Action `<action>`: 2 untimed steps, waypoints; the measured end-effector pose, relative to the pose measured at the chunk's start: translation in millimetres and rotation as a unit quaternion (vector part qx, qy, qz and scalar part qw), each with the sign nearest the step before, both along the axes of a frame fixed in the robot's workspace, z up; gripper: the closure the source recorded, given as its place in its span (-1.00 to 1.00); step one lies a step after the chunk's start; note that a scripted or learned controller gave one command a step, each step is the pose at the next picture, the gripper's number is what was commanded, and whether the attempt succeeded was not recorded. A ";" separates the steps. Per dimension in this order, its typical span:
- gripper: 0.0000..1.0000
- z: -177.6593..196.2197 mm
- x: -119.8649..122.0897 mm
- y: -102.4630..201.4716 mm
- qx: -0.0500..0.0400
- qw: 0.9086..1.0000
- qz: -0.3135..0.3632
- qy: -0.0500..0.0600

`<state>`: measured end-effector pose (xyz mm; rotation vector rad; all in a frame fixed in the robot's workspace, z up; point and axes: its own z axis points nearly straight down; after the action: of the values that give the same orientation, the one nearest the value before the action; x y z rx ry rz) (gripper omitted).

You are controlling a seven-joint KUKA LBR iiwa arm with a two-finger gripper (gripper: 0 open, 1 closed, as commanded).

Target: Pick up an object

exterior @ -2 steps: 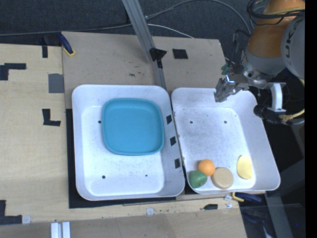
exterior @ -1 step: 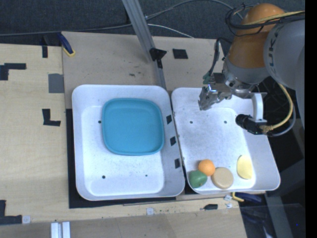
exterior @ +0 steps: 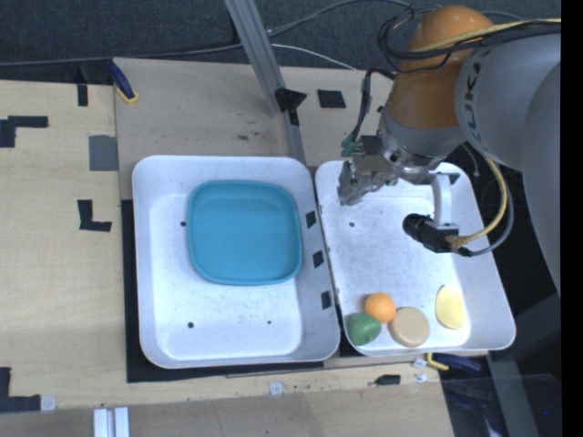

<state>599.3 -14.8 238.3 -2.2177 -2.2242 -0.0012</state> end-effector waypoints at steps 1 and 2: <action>1.00 -12.7 -16.7 47.4 0.000 1.000 0.000 0.001; 1.00 -2.2 -36.0 93.0 0.000 1.000 0.000 0.000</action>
<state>563.4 78.2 236.0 -2.2176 -2.2242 -0.0010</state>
